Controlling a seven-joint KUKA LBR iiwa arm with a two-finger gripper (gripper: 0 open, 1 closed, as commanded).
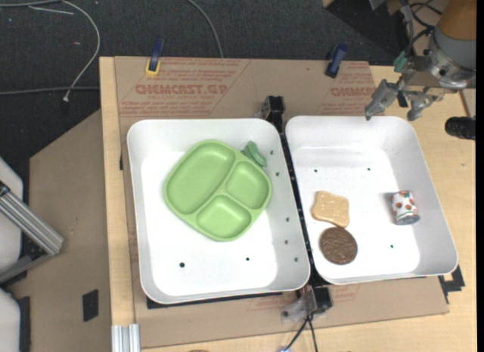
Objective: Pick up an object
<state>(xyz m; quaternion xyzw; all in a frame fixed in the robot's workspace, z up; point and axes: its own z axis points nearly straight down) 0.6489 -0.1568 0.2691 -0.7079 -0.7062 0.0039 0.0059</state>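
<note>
Camera view shows the pincer (pixel 395 103) hanging wide and empty over the far edge of the right bin (pixel 431 263), probably staged high so it can drop onto a target. Candidates lie in that bin: a cracker (pixel 330 207) and brown cookie (pixel 338 245) just beside each other near the left wall, a small can (pixel 404 207) well apart on the right. The left bin (pixel 155 267) holds a green tray (pixel 218 189). Cardboard (pixel 181 85) under the bins, clamped to the tabletop, reads roughly "CHEMCAST GP".
</note>
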